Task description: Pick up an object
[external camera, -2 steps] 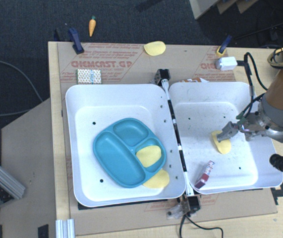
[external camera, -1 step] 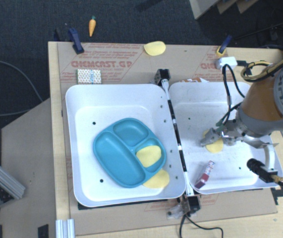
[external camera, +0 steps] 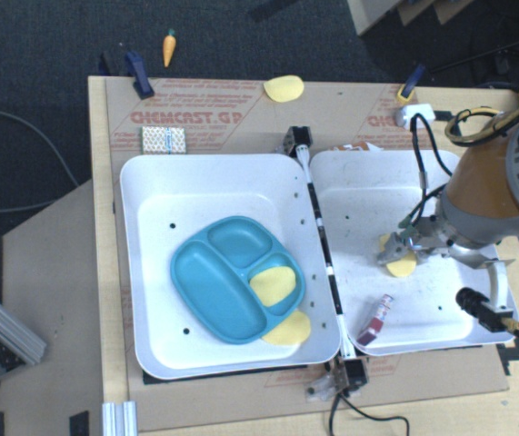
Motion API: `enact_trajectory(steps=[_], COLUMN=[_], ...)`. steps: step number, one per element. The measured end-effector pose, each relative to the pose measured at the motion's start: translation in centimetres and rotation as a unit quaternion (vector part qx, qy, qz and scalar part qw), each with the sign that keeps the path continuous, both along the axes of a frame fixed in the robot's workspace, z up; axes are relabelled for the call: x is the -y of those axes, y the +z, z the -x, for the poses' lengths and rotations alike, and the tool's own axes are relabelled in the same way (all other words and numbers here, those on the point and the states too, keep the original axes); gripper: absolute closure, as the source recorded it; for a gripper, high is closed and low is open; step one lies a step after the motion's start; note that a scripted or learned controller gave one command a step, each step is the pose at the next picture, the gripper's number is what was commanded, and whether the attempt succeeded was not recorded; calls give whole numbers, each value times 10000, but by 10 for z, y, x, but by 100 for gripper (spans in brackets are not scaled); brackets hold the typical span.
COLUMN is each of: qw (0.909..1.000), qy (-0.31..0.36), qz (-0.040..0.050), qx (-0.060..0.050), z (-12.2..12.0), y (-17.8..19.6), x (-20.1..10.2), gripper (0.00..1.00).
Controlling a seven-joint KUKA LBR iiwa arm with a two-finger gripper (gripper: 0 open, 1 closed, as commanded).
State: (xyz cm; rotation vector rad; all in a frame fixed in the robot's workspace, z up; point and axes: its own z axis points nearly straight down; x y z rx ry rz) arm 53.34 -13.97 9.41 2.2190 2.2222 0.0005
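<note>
Gripper (external camera: pixel 397 246) tips blurred — touching yellow piece (external camera: pixel 402 266).

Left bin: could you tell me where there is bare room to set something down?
In the left bin, the floor is bare along the far wall and left side, bordering the blue divided plate. The near right corner is crowded: a yellow piece lies against the plate.

I see open floor across the right bin (external camera: pixel 359 175); a small tube (external camera: pixel 374 321) blocks its front edge
</note>
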Motion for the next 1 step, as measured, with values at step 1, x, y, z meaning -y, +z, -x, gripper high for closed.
enact_trajectory(steps=[1], qw=[10000], qy=[2], qz=[-7], qx=[8], z=[21], y=[138], x=[-81], gripper=[100])
